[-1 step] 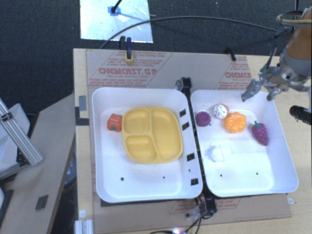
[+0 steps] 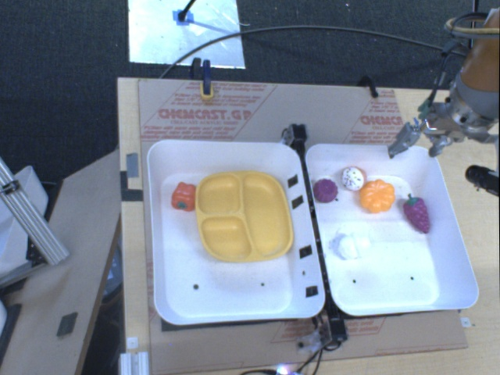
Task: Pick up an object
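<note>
The right bin [image 2: 437, 287] holds a purple round fruit [image 2: 325, 189], a white speckled ball [image 2: 353, 178], an orange pumpkin [image 2: 377, 196], a purple grape bunch [image 2: 417, 213] and a small white object [image 2: 346, 246]. In the left bin [image 2: 168, 287] lie a yellow divided plate [image 2: 241, 214] and a red-orange pepper [image 2: 183, 196]. My gripper [image 2: 420, 143] hangs above the far right corner of the right bin, fingers spread apart with nothing between them. It is up and to the right of the pumpkin.
Both bins rest on a cardboard sheet [image 2: 258, 108] on the bench. A black divider [image 2: 306, 217] runs between the bins. A blue clamp [image 2: 205, 76] sits at the board's far edge. An aluminium rail [image 2: 31, 217] lies at the left.
</note>
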Controlling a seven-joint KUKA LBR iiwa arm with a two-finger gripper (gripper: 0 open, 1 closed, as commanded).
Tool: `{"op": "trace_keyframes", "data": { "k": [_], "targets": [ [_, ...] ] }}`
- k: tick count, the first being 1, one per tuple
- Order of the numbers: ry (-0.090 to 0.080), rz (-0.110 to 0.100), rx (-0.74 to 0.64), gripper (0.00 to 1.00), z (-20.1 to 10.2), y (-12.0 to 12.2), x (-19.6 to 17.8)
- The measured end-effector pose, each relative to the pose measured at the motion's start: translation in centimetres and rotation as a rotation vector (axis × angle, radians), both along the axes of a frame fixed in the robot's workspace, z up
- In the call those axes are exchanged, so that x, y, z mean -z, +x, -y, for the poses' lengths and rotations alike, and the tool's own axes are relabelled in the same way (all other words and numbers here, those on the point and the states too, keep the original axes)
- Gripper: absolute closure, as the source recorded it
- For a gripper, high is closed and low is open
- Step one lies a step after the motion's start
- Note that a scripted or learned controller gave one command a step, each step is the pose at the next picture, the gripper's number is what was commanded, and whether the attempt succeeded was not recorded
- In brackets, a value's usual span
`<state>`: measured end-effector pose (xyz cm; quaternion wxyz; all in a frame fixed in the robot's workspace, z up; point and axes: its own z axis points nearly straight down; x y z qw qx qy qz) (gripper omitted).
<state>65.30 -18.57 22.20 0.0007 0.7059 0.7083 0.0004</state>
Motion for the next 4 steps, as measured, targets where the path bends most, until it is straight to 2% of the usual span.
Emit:
{"op": "trace_keyframes", "data": {
  "k": [2,3,4],
  "targets": [
    [0.001,-0.002,0.002,0.0,-0.3,-0.9,12.2],
    [0.0,0.0,-0.001,0.0,-0.4,-0.8,13.7],
    [-0.001,0.005,-0.002,1.0,-0.4,-0.7,12.5]
  ]
}}
